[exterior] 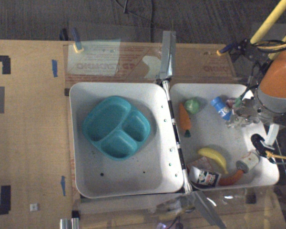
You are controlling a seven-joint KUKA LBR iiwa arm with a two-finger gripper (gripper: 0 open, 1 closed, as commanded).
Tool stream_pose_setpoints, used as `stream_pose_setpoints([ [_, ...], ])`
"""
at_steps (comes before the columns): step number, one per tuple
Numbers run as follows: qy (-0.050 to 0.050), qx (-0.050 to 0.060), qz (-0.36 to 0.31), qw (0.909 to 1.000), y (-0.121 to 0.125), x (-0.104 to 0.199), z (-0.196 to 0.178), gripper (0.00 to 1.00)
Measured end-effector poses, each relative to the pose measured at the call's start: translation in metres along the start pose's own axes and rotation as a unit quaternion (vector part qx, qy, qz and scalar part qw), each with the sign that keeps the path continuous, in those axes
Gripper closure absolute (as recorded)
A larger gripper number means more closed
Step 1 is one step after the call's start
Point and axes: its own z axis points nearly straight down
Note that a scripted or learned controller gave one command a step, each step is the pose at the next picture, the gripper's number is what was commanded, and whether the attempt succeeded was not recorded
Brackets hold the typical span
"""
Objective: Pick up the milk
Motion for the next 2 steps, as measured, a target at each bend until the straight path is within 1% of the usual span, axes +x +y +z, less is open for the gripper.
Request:
stream_pose_setpoints([
  [1, -0.005, 0.001, 0.05, 0.9988, -0.014, -0.01, -0.081, 1.0],
  [2, -0.005, 0.001, 0.255, 0.9668, -0.006, -0.002, -0.174, 1.0],
])
